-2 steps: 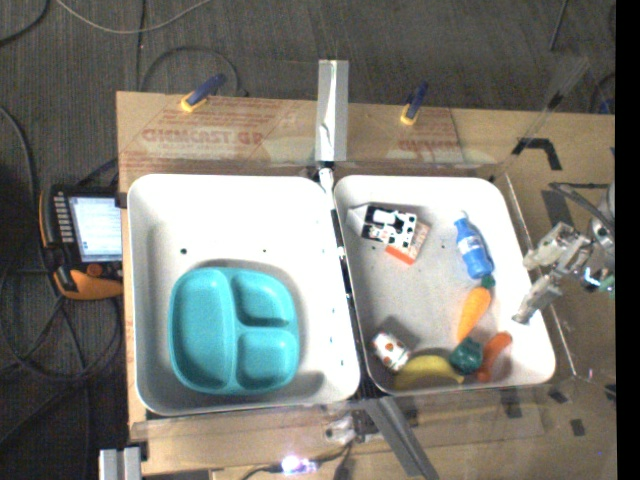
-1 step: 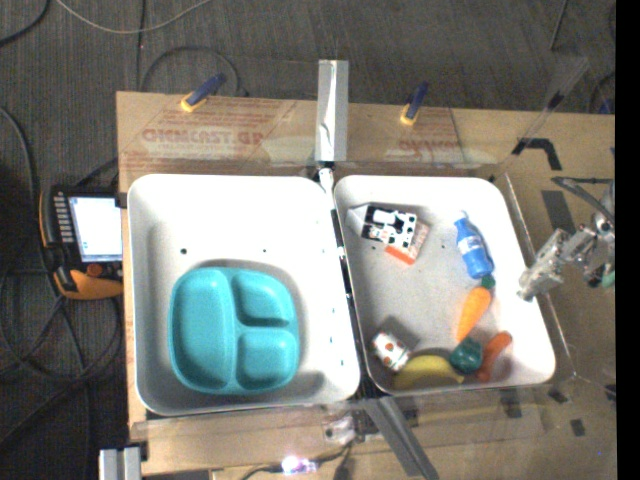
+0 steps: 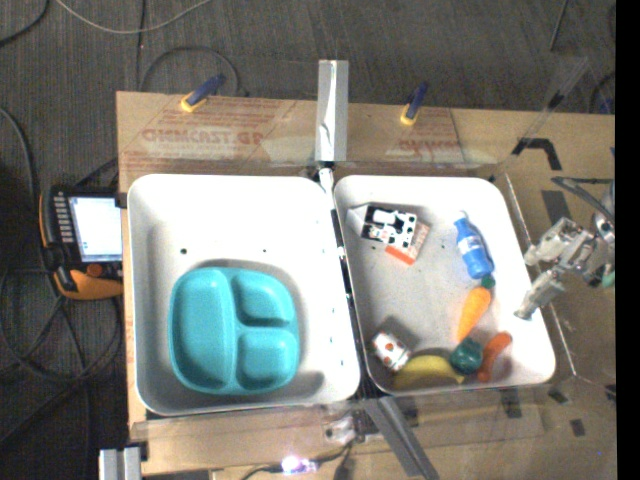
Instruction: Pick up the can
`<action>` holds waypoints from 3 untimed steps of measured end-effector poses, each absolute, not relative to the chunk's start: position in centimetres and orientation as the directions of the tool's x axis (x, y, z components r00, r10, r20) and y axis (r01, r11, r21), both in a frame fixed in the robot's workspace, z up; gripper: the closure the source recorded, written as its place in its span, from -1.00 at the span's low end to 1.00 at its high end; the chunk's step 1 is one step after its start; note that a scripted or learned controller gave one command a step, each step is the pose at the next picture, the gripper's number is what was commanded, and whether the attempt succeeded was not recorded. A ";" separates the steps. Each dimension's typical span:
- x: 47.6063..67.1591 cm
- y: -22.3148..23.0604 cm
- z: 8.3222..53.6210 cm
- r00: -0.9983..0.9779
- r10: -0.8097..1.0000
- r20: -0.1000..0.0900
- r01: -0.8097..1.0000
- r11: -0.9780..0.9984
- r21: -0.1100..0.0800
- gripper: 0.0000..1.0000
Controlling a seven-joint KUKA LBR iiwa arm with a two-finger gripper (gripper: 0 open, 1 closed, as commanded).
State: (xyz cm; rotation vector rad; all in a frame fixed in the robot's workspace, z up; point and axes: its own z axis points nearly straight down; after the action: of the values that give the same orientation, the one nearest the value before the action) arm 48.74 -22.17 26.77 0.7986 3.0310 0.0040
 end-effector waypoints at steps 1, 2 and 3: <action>48.9 -22.0 27.7 -0.871 0.491 -0.009 0.491 0.871 0.006 1.00; 48.9 -22.0 27.7 -0.871 0.491 -0.009 0.491 0.871 0.006 -1.00; 48.6 -21.6 42.5 -0.852 0.524 -0.006 0.524 0.852 0.002 -1.00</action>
State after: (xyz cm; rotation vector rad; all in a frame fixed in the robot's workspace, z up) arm 48.61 -21.59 42.46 0.8531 3.0171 0.0002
